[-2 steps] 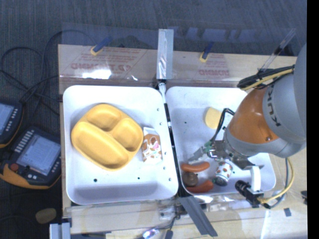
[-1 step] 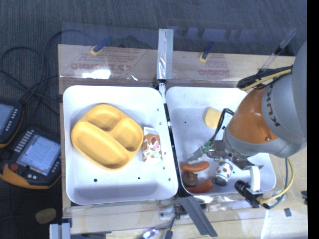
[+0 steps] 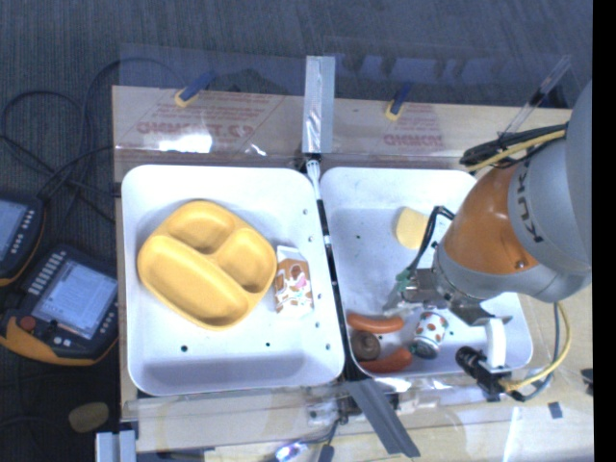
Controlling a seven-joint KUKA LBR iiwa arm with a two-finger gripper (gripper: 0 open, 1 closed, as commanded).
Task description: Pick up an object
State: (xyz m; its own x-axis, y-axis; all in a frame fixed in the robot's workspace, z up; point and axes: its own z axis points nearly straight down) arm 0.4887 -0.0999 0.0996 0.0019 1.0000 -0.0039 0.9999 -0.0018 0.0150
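In the lower right of the frame, in the right-hand shallow white bin (image 3: 366, 195), the objects sit bunched near the bottom edge. A small white rounded item with red spots (image 3: 431, 328) lies just below the gripper (image 3: 421, 295), close to it; contact cannot be judged. Left of it, two red-brown sausage-shaped pieces: one (image 3: 377, 321) lies horizontal at mid-bin, the other (image 3: 388, 360) sits at the bottom wall beside a dark brown round piece (image 3: 365, 345). A pale yellow rounded block (image 3: 412, 225) rests higher in the same bin, partly under the arm. The grey arm with its orange band (image 3: 491, 234) comes in from the right and covers the bin's right half. The gripper's opening and any hold cannot be told.

Left-hand white bin (image 3: 154, 186): a large yellow divided plastic dish (image 3: 204, 262) at centre, with a small white patterned packet (image 3: 292, 283) touching its right side.
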